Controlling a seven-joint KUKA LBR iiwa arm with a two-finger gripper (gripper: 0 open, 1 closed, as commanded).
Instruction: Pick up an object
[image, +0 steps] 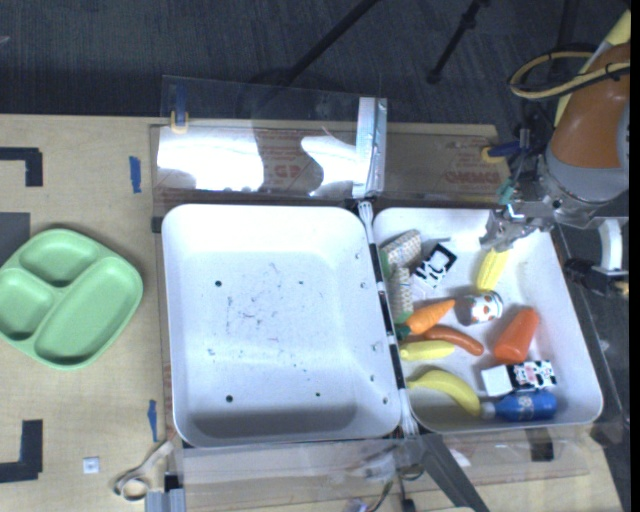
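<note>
1. Front edge of bench: tape scraps and a beige loop (135, 480) by the left bin's near-left corner.
2. Left bin (190, 300): white, shallow, scuffed floor w/ a few dark dots.
3. Right bin (580, 330): near wall has a blue bottle (525, 405) lying on its side, a white block (497, 379) and a black/white cow-print piece (535, 373) just behind it, and a yellow banana (447, 388) to their left.
4. Mid right bin: orange-red pepper-like piece (515, 333), red sausage (455, 340) touching a smaller yellow piece (428, 352), carrot (430, 316) w/ green end by the divider, small round white toy (483, 307).
5. Further back: yellow corn cob (491, 268) standing tilted, black/white card (436, 263), grey mesh item (400, 262) along the divider.
6. Gripper (503, 236): over far right of right bin, tips just above top of corn cob. Can't tell if the jaws are apart or together; nothing visibly held.
7. Arm (590, 130): grey/orange body, enters from right.
8. Left of bins: green divided plate (66, 297) on the wooden bench top.
9. Far: clear plastic panel (265, 150) w/ glare behind left bin.
</note>
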